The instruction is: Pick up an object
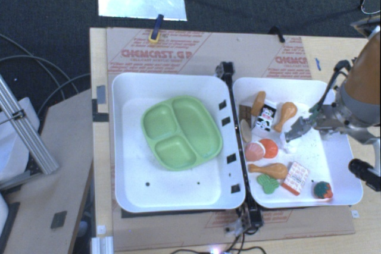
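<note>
reaching: the grey arm with its orange band is coming in from the right and hanging the hand (296, 129) low over the middle of the right bin (340, 187).
hand state: the two dark fingers are reading as parted, with nothing between them; released, not grasping anything.
step in hand: judging by the pose, this is the approach before a grasp, with no object picked yet.
candidate objects: the hand is sitting just beside a tan drumstick-shaped toy (286, 114), with a small black-and-white carton (265, 119) to its left and a red and pink round toy (262, 150) just below it.
other objects in right bin: a second drumstick toy (269, 169), a green broccoli-like toy (268, 184), a red and white packet (296, 178) and a small green and red ball-like toy (322, 190) are lying toward the near edge, apart from the hand.
left bin: the left bin (128, 187) is holding a green divided plate (181, 132), well apart from the hand.
next move: probably calling for centring over one toy, lowering until the fingers are straddling it, then clenching and lifting.
risk: the toys near the hand are crowding together, so a finger may be landing on a neighbour.
</note>
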Robot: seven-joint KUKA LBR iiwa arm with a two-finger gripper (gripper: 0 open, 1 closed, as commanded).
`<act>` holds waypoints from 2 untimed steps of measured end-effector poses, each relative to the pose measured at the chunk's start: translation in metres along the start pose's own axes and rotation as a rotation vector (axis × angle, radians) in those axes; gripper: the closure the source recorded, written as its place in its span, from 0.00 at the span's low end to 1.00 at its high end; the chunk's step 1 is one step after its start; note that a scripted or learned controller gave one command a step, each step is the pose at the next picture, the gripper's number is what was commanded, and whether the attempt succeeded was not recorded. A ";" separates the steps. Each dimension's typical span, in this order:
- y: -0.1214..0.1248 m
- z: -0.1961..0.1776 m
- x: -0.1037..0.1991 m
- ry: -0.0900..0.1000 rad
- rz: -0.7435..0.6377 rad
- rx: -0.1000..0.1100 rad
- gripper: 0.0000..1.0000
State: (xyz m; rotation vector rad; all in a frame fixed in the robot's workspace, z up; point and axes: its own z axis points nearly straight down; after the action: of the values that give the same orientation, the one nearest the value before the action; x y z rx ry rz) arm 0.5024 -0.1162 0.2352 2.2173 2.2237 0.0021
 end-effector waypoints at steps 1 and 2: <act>-0.019 0.099 -0.073 -0.001 0.009 0.008 0.00; 0.078 0.153 -0.091 -0.003 -0.003 -0.006 0.00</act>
State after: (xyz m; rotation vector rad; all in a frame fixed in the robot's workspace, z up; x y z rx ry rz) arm 0.5810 -0.2065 0.0826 2.2093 2.2229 0.0057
